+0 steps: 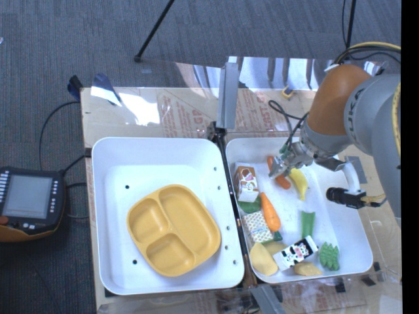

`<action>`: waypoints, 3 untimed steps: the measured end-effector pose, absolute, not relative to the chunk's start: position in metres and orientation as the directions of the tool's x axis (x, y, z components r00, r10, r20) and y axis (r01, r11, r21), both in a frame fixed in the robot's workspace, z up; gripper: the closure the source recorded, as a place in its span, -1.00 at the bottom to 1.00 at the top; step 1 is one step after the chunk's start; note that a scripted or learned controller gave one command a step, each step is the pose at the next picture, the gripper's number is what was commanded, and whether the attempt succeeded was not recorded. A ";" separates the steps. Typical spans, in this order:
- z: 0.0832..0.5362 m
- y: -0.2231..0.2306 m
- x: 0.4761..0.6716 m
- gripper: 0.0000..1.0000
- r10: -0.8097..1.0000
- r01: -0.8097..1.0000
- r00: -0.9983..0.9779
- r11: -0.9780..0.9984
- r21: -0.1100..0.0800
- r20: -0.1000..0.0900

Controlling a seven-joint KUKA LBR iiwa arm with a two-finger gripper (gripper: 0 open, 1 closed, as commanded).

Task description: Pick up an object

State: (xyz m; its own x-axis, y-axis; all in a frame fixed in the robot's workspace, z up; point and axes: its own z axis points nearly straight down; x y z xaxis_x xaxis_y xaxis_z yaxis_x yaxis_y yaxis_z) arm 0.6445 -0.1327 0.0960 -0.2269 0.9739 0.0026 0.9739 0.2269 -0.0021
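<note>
My gripper [284,167] hangs low over the back of the right bin [347,231], reaching in from the right. Right beneath it lies a small red-orange piece [283,182], with another orange bit [270,163] just to its left. A yellow banana [300,184] lies touching the gripper's right side. Nothing visibly hangs from the gripper. Further forward in the same bin are an orange carrot [270,212], a brown and white carton [247,182], a green pepper [307,223], a cow-patterned box [295,252] and a green broccoli [329,256].
The left bin [118,169] holds a yellow divided plate [173,229]. A checkered cracker [257,226] and a pale yellow lump [263,259] sit near the right bin's left wall. A black fitting [343,195] juts over that bin's right edge. A control pendant [26,203] lies off the bench, left.
</note>
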 end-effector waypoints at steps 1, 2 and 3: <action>0.191 -0.043 0.642 1.00 0.971 0.971 -0.237 0.237 0.007 0.001; 0.186 0.014 0.632 1.00 0.972 0.972 -0.236 0.236 -0.003 0.003; 0.253 0.006 0.632 1.00 0.986 0.986 -0.168 0.168 0.004 -0.001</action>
